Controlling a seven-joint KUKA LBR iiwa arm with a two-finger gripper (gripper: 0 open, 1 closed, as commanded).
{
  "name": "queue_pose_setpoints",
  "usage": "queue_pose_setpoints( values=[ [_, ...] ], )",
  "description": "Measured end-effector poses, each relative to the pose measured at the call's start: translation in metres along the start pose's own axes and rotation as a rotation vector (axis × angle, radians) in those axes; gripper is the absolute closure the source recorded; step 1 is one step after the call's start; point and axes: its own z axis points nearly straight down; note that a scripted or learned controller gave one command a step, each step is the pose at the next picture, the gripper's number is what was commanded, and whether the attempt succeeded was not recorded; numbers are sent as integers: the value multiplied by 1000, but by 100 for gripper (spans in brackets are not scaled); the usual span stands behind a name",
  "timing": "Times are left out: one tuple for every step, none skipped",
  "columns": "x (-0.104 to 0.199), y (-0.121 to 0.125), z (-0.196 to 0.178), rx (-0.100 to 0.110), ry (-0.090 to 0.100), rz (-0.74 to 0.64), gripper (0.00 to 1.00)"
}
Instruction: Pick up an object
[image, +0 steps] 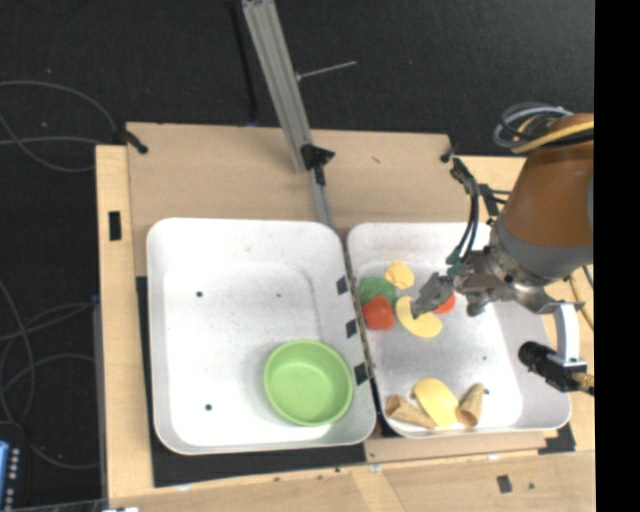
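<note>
Green bowl (308, 381) in left bin (200, 260) (toys fill right bin (500, 360)).

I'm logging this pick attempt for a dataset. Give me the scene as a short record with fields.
left bin: holds a green bowl, near its front right corner
right bin: holds small toy foods
near divider: green piece, red piece, yellow pieces
front edge: yellow piece between two tan cone-like pieces
gripper: low over the right bin, above a yellow piece
grasp: cannot tell
</note>
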Motion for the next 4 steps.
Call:
queue_pose_setpoints(
  values=[
    [0, 0, 0, 0, 0, 1, 0],
    [-10, 2, 47, 5, -4, 5, 0],
    [-8, 1, 89, 6, -3, 5, 0],
    [-10, 0, 142, 7, -3, 5, 0]
  ],
)
